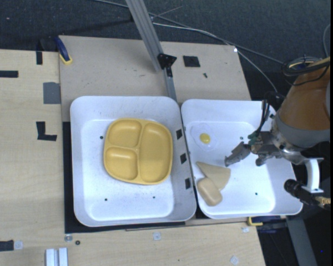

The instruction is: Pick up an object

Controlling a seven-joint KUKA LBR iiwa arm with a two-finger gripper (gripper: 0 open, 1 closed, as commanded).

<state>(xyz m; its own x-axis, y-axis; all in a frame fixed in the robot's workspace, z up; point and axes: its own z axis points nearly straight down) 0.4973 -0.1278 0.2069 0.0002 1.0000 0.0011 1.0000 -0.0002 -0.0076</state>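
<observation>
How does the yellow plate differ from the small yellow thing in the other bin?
The plate is large, with three compartments, and lies in the left bin; the small round thing is far smaller and plain, and lies in the right bin. The plate's yellow is duller, the small thing's brighter. Both lie apart from the gripper.

A pale wooden bench [127,65] is seen from above, marked with black tape patches. Dark carpet [55,10] lies beyond it, crossed by thin cables [211,35] and a slanting grey metal bar [141,21]
</observation>
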